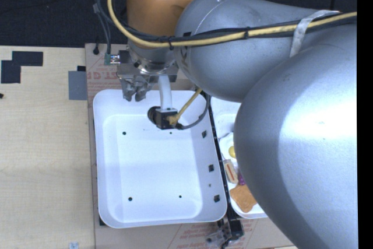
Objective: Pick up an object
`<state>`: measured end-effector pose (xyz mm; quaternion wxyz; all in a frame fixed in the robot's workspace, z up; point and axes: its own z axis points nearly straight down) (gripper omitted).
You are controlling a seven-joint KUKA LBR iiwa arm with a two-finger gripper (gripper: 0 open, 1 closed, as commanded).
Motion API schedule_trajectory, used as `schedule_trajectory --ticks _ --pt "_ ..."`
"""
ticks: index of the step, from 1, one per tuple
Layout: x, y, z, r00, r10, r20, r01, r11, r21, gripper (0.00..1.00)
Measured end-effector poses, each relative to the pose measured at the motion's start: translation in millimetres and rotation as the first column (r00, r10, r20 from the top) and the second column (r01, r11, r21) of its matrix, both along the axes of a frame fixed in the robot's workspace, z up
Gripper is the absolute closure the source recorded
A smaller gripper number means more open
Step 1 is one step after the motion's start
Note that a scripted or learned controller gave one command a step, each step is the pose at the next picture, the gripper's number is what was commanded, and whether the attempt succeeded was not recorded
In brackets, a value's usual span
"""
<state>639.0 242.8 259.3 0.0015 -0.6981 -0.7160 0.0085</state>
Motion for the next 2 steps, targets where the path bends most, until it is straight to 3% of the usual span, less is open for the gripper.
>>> schedule_trajectory --ticks 1,2 --pt "0 0 10 1.0 0.004 -0.002 -0.004 1.0 -0.001 1.0" --pt "4 1 -21 1.0 -0.021 0.009 0.021 1.0 0.007 1.0"
